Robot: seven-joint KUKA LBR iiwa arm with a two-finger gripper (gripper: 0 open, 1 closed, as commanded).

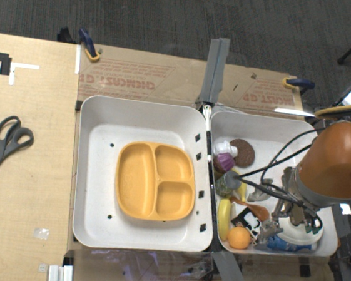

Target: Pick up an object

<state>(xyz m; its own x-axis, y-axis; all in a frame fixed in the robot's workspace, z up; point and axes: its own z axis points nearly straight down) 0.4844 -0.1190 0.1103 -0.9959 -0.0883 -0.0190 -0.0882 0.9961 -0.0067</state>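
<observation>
Overhead, two shallow white bins sit side by side on the surface. The left bin [89, 177] carries one thing, a yellow three-compartment tray [156, 181] lying flat near its middle, with bare white floor all around it and the widest open strip along the left wall. The right bin [271, 125] is crowded along its left and lower parts: one brown round disc [243, 152] near the top, one small bottle with a white cap and purple body [224, 156] just left of it against the dividing wall, one banana [223, 216] lying lengthwise beside that wall, one orange ball [239, 238] at the bottom edge touching the banana's lower end, one black-and-white patterned piece [249, 222] just above the ball, and one blue item [286, 245] along the lower rim. The upper right part of this bin floor is open.

The arm [336, 160] reaches in from the right, its orange band over the right bin. The end effector [274, 225] hangs low among the clutter, between the patterned piece and a white round object [300, 231]; cables and nearby things obscure it, so I cannot tell whether it grips anything.

One pair of scissors [3, 148] lies on the surface well left of the bins.
</observation>
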